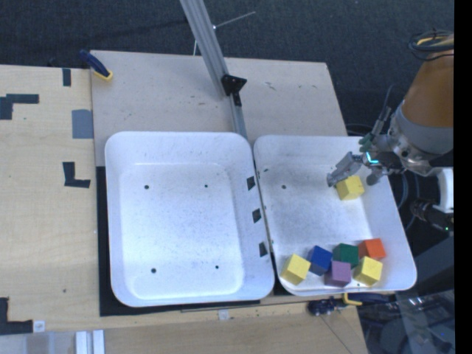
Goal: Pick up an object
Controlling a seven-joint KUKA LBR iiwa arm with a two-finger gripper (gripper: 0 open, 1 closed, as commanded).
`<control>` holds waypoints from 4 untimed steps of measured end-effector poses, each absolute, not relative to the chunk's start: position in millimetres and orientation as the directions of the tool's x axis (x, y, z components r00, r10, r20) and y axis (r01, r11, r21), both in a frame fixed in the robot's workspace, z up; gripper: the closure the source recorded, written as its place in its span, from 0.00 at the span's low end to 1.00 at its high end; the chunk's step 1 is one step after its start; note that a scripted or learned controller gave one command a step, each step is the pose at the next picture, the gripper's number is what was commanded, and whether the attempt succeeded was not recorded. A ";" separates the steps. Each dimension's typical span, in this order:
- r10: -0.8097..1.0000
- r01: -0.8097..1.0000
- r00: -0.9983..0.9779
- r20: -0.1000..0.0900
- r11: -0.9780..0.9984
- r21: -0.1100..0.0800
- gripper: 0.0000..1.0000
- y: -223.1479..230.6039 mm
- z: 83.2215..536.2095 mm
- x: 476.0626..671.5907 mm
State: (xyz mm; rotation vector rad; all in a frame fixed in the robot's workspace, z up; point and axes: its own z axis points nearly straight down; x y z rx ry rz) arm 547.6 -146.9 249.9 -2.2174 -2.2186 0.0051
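Down at the near edge of the right bin (310, 161) sits a bunch of little blocks, all close together. From left to right they are a yellow block (296, 268), a blue block (321, 259), a purple block (340, 272), a green block (345, 254), another yellow block (369, 270) and an orange block (374, 248). The blue one touches the purple one, and the green one sits just behind the purple one. The orange one is by the bin's right wall.

Farther back in the same bin is one more yellow cube (350, 188). It is on its own, well apart from the bunch, and it looks a bit tilted. The gripper (352, 169) is right at this cube, touching its top edge or just above it. One grey finger (341, 172) sticks out to the left of the cube. I cannot tell if the jaws are open or closed, or if the cube is between them.

The arm comes in from the right, with its orange band (435, 87) up high.

The left bin (118, 198) is beside the right one, and their walls touch in the middle.

Farther back still, a grey metal pole (206, 32) slants over the bench, with a black clamp (233, 85) on it. Way back on the left lies a small blue and yellow thing (96, 64).
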 end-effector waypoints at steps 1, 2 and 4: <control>1.000 1.000 -0.002 0.000 0.002 -0.001 0.00 -146.9 252.2 548.4; 1.000 1.000 0.000 0.001 0.000 -0.008 0.00 -152.8 189.9 547.3; 1.000 1.000 -0.001 0.000 0.001 -0.004 0.00 -145.2 89.6 546.9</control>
